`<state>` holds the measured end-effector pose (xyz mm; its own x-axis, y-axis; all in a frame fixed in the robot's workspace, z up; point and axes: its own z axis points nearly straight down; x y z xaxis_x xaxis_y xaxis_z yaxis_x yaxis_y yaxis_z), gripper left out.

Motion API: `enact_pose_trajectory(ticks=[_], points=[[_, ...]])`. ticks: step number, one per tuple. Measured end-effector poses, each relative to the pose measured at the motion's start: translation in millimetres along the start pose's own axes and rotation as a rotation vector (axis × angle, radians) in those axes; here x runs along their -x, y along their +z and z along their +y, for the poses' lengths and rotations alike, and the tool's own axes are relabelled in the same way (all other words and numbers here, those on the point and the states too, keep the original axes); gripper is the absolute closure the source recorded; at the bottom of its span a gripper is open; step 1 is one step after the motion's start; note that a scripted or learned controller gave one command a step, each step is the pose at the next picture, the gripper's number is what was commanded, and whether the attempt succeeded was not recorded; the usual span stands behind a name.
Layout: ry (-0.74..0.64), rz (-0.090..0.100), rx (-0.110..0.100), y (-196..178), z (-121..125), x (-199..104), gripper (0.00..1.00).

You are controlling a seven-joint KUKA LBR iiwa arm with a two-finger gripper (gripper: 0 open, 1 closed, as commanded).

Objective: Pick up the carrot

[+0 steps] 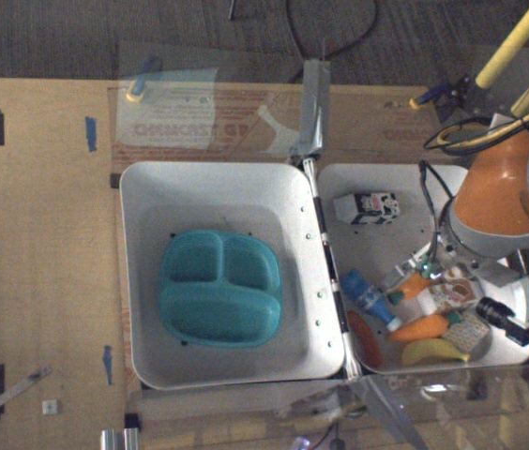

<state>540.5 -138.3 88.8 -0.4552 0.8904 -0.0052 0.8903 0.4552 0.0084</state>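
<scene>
— How is the light?

— Even and soft from overhead. The left bin [143,204], well left of the gripper [433,268], glows pale, with a faint shadow under its teal tray [219,289].

— Any glare?

— A washed sheen on the clear sheet [175,111], up and left. The whole frame is slightly soft and grainy; small items below the gripper blur together.

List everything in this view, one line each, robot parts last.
Left bin: 1, white, left on the bench.
Right bin: 1, white, beside it.
Divided plate: 1, teal, in the left bin.
Small carton: 1, white and black, top of the right bin.
Bottle: 1, blue, right bin's left side.
Carrot: 1, orange, low in the right bin.
Banana: 1, yellow, just below the carrot.
Red item: 1, long, lower left of the right bin.
Arm: 1, grey with orange band, over the right bin.
</scene>
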Motion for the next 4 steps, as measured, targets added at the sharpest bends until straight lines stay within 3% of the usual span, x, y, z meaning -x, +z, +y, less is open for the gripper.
enact_pose_trajectory(ticks=[1,2,3,4], points=[[0.006,-0.005,0.009,-12,1,4,1.00],[-0.073,0.003,-0.005,-118,25,-59,1.00],[-0.072,0.004,-0.006,-117,25,-58,0.00],[0.098,0.004,-0.008,-30,-42,-31,0.00]])
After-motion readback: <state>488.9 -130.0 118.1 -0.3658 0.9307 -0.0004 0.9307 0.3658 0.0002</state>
